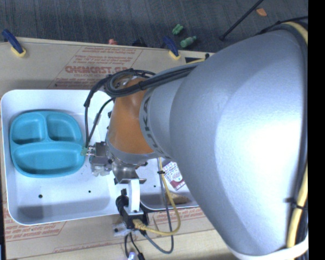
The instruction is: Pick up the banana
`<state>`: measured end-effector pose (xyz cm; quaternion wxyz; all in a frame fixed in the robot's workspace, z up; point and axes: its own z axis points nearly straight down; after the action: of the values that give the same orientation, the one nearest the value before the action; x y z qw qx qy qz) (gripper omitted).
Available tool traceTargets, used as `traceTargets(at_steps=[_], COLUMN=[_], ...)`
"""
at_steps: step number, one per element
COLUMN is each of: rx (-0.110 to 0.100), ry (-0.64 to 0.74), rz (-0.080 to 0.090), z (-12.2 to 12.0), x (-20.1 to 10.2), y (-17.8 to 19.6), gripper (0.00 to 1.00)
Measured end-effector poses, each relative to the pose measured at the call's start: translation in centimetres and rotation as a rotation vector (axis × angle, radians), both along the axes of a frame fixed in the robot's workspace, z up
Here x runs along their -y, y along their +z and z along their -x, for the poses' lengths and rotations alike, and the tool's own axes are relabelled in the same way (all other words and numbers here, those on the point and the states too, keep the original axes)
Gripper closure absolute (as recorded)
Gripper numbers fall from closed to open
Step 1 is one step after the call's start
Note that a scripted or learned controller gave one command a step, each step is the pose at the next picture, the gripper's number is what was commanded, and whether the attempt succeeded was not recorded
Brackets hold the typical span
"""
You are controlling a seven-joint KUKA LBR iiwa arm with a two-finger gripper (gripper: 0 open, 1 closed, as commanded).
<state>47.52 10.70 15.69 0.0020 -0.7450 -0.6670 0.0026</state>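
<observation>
Hanging over the shallow white bins (59,196), the grey arm (233,134) hides the yellow banana. Whether its gripper (103,164) is spread, I cannot tell. Soft, light, easily bruised: take it gently across the middle.

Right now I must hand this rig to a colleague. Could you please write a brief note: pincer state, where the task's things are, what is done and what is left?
Pincer: the wrist sits low over the divide between the two bins; the arm covers the pincer, so its state cannot be told.
Banana: I cannot locate it; the arm covers most of the right bin.
Left bin: holds a blue divided tray.
Right bin: a small printed packet lies beside the arm.
Done: no pickup can be confirmed.
Left: find the banana, grasp it, lift it.
</observation>
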Motion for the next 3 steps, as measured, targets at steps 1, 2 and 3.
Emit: traceTargets(at_steps=[1,2,3], rx=[-0.003,-0.011,0.002], ry=[0.14,0.144,-0.028], rz=[-0.001,0.001,0.001], z=[-1.5,-1.3,0.0], x=[-7.2,-7.1,-5.2], y=[-6.6,-5.7,0.0], gripper=[1.0,1.0,1.0])
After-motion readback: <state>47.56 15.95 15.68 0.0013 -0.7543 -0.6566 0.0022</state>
